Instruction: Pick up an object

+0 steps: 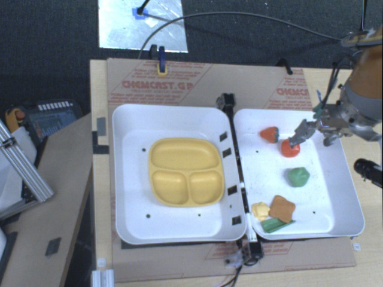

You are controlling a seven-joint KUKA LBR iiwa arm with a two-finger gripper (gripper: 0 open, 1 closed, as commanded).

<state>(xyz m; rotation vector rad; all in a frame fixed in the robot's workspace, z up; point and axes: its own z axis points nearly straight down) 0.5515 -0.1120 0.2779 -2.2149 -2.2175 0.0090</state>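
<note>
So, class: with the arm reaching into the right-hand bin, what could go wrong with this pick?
The claw sits at the round red toy's upper edge, so it may roll away. The small red-orange toy lies close by and could get knocked. The white bin's far wall is near, leaving little room.

The left bin has its middle taken up by a yellow divided tray, leaving bare floor as a band round it along the walls. In the right bin, the right half lies open. Obstacles cluster leftward: a red-orange piece and a red round one near the top, a green lump mid-bin, and what looks like a brown, yellow and green pile crowding the near left corner.
</note>
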